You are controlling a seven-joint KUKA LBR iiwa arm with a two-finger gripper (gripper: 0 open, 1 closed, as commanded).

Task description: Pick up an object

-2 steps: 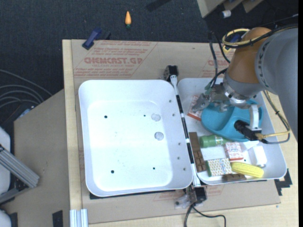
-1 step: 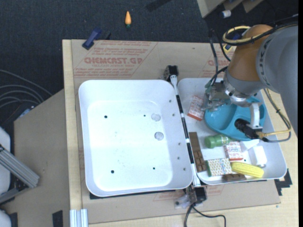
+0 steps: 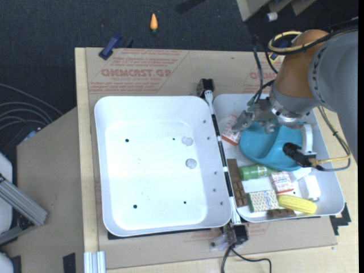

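My gripper (image 3: 251, 117) hangs low over the back of the right bin (image 3: 335, 193), at the upper left edge of a blue bowl-shaped object (image 3: 267, 147). A red and white packet (image 3: 230, 131) lies just to its left. In the front half of the bin lie a green bottle (image 3: 253, 172), a yellow corn cob (image 3: 296, 203), a brown chocolate bar (image 3: 238, 189) and several small printed packets (image 3: 263, 199). Nothing shows between the gripper and these objects that I can make out as held.
The left bin (image 3: 153, 164) holds two small round grey spots (image 3: 189, 152). A black clamp (image 3: 206, 86) sits at the back where the bins meet. Cables (image 3: 330, 162) run over the right bin's far side. A small orange object (image 3: 153, 21) and a blue one (image 3: 110, 46) lie behind the bench.
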